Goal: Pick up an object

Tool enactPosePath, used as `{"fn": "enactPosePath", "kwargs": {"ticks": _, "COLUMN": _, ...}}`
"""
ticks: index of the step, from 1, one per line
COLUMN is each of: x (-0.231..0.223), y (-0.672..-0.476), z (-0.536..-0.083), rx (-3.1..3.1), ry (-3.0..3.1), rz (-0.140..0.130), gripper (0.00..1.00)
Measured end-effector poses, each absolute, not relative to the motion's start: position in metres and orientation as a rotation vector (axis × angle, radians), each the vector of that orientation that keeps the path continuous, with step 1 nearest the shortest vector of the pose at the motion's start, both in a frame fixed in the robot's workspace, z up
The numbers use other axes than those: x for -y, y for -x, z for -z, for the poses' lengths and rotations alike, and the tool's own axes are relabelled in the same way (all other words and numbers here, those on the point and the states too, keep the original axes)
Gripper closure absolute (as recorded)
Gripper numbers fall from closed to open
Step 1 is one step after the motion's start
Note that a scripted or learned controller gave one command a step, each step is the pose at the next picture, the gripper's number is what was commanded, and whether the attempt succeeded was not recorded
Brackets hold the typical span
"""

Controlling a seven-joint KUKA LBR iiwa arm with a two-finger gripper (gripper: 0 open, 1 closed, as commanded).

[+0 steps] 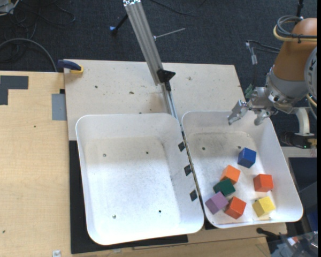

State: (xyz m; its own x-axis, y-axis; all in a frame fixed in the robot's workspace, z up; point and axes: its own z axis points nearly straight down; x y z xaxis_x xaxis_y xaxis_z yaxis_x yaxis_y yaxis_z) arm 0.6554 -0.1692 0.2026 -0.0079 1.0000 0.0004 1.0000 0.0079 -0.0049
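Left bin (96,138): we see it well apart from the jaws, on their left side, with no object inside; we judge it is the place to receive things.
Divider clips (187,169): small dark pieces on the wall between both bins; we think they hold the bins together.
Right bin (278,143): the jaws hang over its upper rim.
Purple cube (216,202): lowest and most left from the jaws.
Green cube (224,187): touching the orange cube (231,173), both below the jaws.
Red-orange cube (236,207): just beside the purple one.
Blue cube (246,157): nearest one, directly below the jaws and apart from the others; we judge it the easiest target.
Red cube (263,182): below the jaws, a little right.
Yellow cube (264,205): far below, near the rim.
Gripper (248,113): the jaws are spread apart and grasp nothing.
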Motion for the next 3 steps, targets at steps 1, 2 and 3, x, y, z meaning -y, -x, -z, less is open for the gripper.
{"fn": "enactPosePath", "kwargs": {"ticks": 1, "x": 0.203, "y": -0.628, "z": -0.252, "rx": 2.222, "ry": 2.227, "rz": 0.000, "gripper": 0.00}}
{"fn": "enactPosePath", "kwargs": {"ticks": 2, "x": 0.148, "y": -0.526, "z": -0.187, "rx": 2.211, "ry": 2.216, "rz": -0.008, "gripper": 0.00}}
{"fn": "enactPosePath", "kwargs": {"ticks": 3, "x": 0.154, "y": -0.532, "z": -0.223, "rx": 2.220, "ry": 2.224, "rz": 0.001, "gripper": 0.00}}
